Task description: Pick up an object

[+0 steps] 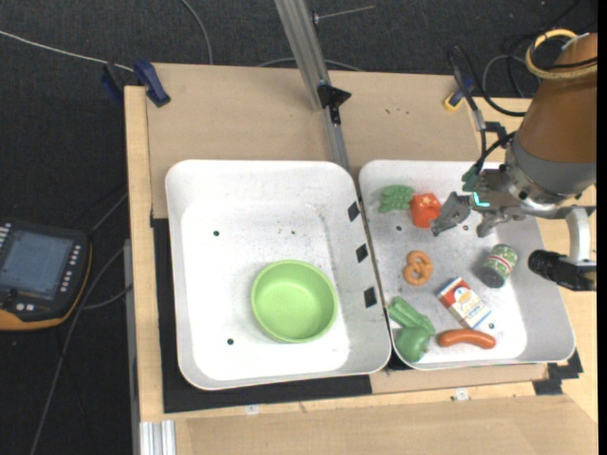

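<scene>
We see a tan surface (247, 112) bearing two shallow white bins side by side. The left bin (204, 197) holds one light green bowl (294, 300), round and upright, near its front edge.

The right bin (550, 335) holds the smaller things. At its front left corner lies a green pepper-like toy (410, 328), and just beside it, along the front edge, an orange-red sausage-like piece (466, 338). A small red, white and blue box (465, 302) sits tilted just behind that piece. Toward the right edge a green and white can (497, 264) lies on its side. Near the bin's middle rests a tan pretzel shape (416, 268). Near the back edge a leafy green piece (395, 198) lies touching a red-orange rounded object (425, 209).

The gripper (471, 218) reaches in from the right over the back half of the right bin, its dark fingers (450, 214) spread apart with nothing between them. One finger is just beside the red-orange object; we cannot tell whether it touches.
</scene>
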`<action>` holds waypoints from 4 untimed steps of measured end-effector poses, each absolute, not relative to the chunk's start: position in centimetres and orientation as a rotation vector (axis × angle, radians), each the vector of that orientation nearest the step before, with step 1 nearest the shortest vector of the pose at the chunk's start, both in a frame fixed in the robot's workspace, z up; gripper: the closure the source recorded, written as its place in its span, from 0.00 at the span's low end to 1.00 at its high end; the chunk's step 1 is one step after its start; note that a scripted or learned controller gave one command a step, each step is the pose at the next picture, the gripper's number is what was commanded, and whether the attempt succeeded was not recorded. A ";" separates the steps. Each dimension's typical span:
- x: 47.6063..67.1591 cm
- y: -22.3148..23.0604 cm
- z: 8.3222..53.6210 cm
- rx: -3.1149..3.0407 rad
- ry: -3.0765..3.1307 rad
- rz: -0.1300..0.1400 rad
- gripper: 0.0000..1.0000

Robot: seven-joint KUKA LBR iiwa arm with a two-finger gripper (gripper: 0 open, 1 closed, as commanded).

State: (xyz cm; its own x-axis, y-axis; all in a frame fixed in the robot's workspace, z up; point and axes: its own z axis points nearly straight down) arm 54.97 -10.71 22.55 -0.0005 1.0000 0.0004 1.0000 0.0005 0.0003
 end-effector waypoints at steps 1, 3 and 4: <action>55.0 -10.7 22.5 -2.221 -2.222 -0.001 0.00; 54.5 -10.9 14.1 -2.219 -2.220 0.003 0.00; 54.4 -10.9 9.3 -2.219 -2.219 0.004 0.00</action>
State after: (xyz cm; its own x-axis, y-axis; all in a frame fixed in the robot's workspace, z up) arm 54.42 -10.91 9.33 0.0000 1.0000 0.0006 1.0000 0.0000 -0.0040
